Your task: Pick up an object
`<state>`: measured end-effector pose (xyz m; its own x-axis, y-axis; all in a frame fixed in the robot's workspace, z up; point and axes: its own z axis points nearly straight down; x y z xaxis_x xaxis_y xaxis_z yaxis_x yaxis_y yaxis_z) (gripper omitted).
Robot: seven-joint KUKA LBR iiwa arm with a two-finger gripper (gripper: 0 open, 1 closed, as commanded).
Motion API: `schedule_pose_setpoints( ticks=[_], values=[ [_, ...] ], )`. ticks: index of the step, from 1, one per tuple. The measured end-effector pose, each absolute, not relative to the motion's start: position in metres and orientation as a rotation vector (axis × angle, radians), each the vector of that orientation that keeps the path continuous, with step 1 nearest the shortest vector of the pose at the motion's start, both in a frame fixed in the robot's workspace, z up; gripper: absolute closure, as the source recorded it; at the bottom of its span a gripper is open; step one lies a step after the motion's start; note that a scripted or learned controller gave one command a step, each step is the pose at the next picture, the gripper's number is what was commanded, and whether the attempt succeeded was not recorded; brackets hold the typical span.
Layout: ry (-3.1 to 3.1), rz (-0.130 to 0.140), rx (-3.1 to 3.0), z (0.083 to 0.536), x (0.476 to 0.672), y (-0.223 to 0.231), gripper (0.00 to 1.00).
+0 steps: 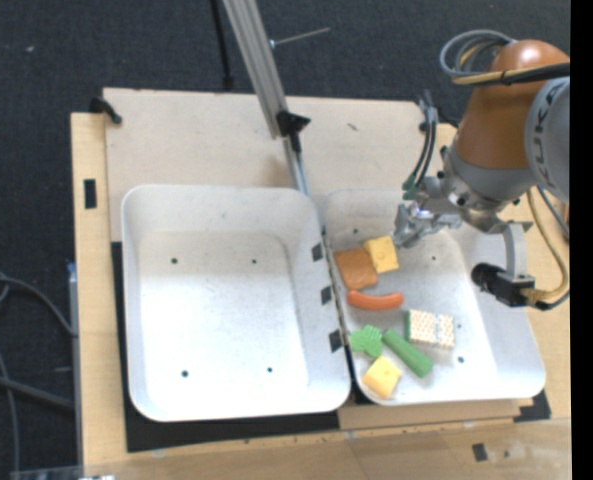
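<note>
- One fixed camera looks down at a slant from above the bench (206,138).
- Both white bins (226,298) sit mid-frame, dark floor around them.
- The arm (501,118) enters right of them.

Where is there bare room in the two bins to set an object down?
The left bin offers bare floor from wall to wall. In the right bin, a free strip runs along the right wall, beside the wafer block. The left half is crowded: yellow block, brown piece, orange sausage, green piece, with the gripper above.
</note>
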<state>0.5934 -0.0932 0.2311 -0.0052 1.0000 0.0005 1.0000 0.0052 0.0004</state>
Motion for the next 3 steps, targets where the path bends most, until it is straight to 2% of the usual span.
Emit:
schedule_pose_setpoints(
  ticks=[2, 3],
  values=[
    [-2.229, -0.002, -2.211, 0.24, 0.57, 0.0, 1.0],
    [-2.229, -0.001, -2.211, 0.24, 0.541, 0.056, 1.0]
  ],
)
